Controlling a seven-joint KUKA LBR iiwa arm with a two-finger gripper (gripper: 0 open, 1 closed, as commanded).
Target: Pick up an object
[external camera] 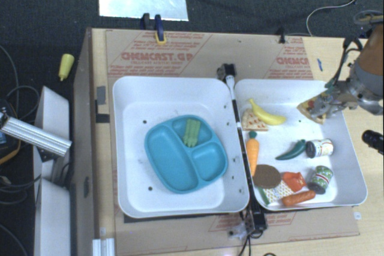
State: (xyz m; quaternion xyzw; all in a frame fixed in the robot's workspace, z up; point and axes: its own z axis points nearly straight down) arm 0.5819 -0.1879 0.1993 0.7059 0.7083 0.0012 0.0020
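The arm is reaching in from the right, and its gripper (327,104) is hanging over the far right corner of the right bin (354,156), directly above a slice of pizza (312,108) that is lying against the bin's right wall; whether the fingers are apart or together I cannot tell, since they are blurring into the slice below them. The other things in that bin are lying well clear of the gripper: a banana (267,114) is sitting near the far left, touching a sandwich wedge (254,123) just beside it, and a carrot (252,153) is stretching along the left wall below them. A green pepper (292,150) is lying in the middle, with a small white-lidded jar (320,147) just to its right. Toward the near edge a brown round cookie (266,175) is resting beside a red piece (293,180), a green-labelled can (321,179) is sitting to the right of that, and an orange sausage-shaped piece (297,197) is lying along the near wall. In the left bin (129,129) a blue divided plate (180,159) is sitting near the middle, carrying a green vegetable stick (192,132) in its far compartment. Both bins are resting side by side on the counter (180,51).
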